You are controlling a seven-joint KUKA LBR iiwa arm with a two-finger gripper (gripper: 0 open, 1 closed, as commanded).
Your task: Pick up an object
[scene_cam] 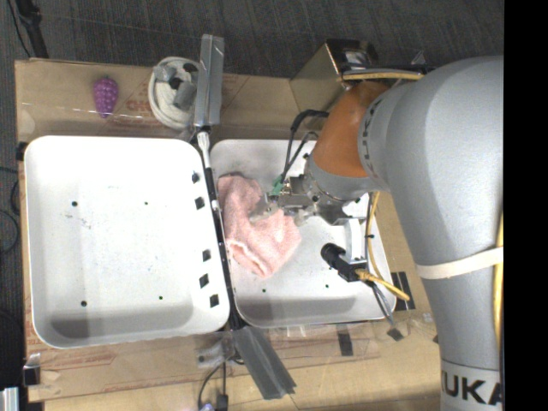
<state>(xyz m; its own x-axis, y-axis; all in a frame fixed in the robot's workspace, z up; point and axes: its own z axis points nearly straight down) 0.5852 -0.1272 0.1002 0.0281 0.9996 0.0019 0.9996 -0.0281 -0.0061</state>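
Right bin point(342, 311) — tool point(276, 200) down on pink cloth point(257, 229).

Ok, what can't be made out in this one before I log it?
- Gripper: in the camera view, the wrist above it covers its tip at the pink cloth, so a hold cannot be judged.
- Right bin: its far right side lies under the arm.
- Purple object on the cardboard: too small to identify.

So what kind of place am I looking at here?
Probably a robot test lab: a big grey arm reaches over two white bins, with a pink cloth to pick up.
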